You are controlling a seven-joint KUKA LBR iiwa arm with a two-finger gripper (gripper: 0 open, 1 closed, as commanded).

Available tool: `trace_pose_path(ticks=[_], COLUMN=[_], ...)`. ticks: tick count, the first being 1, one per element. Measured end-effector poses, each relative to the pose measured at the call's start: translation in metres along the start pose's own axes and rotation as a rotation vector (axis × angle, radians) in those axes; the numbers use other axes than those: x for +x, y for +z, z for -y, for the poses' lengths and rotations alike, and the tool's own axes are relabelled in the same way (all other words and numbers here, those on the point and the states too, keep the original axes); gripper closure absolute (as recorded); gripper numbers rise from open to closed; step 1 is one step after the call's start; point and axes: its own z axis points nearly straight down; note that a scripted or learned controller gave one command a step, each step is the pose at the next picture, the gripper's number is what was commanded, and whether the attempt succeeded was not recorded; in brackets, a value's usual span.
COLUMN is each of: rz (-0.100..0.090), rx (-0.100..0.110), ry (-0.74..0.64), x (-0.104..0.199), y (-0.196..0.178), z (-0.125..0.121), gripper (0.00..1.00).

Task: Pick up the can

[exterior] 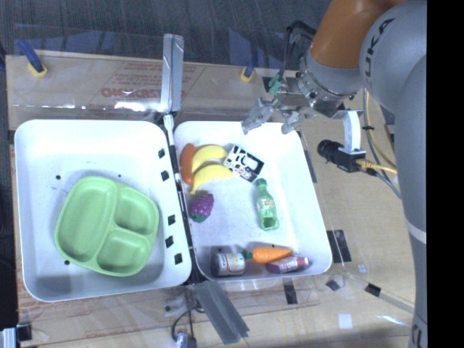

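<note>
Above the right bin, nothing in my grip.

My gripper (pixel 270 119) hangs over the right bin's (pixel 319 227) far rim, jaws spread and empty. The can (pixel 230 262) lies on its side at the near wall, just beside the carrot (pixel 271 253), well apart from me.

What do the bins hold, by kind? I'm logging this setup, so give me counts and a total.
Toy fruit and vegetables: 4 – two yellow bananas, an orange carrot, a purple grape bunch
Bottles: 2 – green plastic bottle, small purple bottle
Cans: 1 – brown-labelled can
Cards: 1 – black-and-white card
Plates: 1 – green divided plate
Total: 9
</note>
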Motion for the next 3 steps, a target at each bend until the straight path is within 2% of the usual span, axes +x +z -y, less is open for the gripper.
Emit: trace_pose_path(ticks=[1,2,3], rz=[0.001,-0.002,0.001], rx=[-0.002,0.0,-0.005], ry=[-0.029,-0.086,-0.316], x=[-0.026,-0.011,-0.05], y=[0.149,0.194,0.118], z=[0.066,0.139,0.146], gripper=[0.0,0.0,0.0])
